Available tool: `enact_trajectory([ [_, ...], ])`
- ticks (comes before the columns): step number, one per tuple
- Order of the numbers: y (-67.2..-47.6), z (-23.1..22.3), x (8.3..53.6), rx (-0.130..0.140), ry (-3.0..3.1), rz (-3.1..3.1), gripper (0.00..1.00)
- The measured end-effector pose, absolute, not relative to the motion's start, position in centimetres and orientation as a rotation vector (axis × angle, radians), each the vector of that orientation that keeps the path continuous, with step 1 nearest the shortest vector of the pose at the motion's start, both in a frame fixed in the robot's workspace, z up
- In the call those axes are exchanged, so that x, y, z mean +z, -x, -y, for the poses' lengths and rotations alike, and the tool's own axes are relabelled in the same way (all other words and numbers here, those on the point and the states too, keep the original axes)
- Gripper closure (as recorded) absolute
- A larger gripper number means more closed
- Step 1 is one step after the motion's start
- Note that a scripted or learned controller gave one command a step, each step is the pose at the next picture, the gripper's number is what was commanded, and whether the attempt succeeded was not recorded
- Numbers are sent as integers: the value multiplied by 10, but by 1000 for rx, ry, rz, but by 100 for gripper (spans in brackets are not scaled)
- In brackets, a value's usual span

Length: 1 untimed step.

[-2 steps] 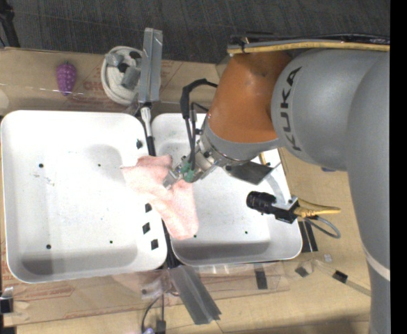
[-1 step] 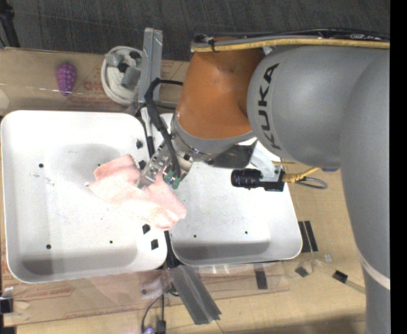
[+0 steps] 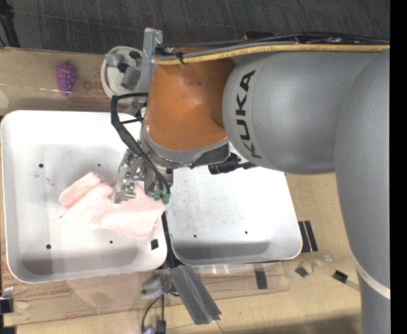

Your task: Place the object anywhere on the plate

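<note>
Dark carpet behind; tan tabletop [image 3: 22, 68] carries a purple object [image 3: 66, 77] at far left, outside the bins. Left bin [image 3: 22, 186] holds a pink cloth [image 3: 109, 204], a rumpled sheet, long axis running left to right and slightly downward toward the divider. The tool [image 3: 125, 186] hangs over the cloth's middle, touching or just above it; I cannot tell how it is set. Right bin [image 3: 245, 214] lies under the arm. No plate recognisable. Judgement: the cloth sits directly beneath the tool, extending both ways.
</note>
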<state>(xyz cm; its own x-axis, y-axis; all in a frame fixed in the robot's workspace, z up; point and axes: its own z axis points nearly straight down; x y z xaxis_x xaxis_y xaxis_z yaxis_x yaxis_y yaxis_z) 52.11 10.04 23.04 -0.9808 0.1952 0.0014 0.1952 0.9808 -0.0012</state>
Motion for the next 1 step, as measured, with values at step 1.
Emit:
enact_trajectory([
  [1,-523,-152,240,1,-7,3141,100],
])
